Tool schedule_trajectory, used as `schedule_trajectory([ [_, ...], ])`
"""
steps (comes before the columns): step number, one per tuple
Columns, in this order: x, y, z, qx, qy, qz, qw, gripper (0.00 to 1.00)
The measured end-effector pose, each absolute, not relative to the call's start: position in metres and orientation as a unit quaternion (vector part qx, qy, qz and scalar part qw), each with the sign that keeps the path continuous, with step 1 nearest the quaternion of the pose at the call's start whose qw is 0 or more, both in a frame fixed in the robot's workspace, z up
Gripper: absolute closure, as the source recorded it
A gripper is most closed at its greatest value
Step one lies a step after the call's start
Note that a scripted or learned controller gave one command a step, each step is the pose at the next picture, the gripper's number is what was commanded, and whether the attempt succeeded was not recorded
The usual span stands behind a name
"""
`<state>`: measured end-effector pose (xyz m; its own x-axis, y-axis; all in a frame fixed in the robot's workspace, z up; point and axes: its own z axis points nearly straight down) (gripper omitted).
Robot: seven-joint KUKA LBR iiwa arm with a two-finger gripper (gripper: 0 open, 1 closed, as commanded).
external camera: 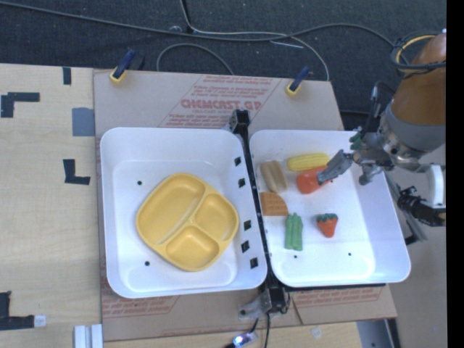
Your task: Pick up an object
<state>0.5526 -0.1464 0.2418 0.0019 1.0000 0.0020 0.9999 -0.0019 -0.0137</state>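
The right bin (377,256) holds several toy foods: a yellow corn cob (307,161), a red piece (309,183), a beige bread roll (272,174), an orange-brown cracker (274,205), a green vegetable (293,231) and a small red-orange strawberry (327,225). My gripper (351,171) hangs over the bin's upper right part, open. One dark finger (335,167) reaches just right of the corn and over the red piece's right edge. Nothing sits between the fingers.
The left bin (116,194) carries a yellow divided plate (188,220). A black divider with clips (250,209) runs between the bins. The grey and orange arm (420,100) comes in from the right. Cables lie on the dark floor behind the bench.
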Motion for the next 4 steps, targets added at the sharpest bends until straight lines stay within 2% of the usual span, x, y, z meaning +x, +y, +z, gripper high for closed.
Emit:
schedule_trajectory([
  [1,0.555,-0.146,0.247,-0.707,-0.708,0.0014,0.002,0.00],
  [3,0.558,-0.147,0.115,-0.707,-0.708,0.0032,0.005,0.00],
  [4,0.558,-0.147,0.082,-0.707,-0.707,0.0016,0.001,0.00],
])
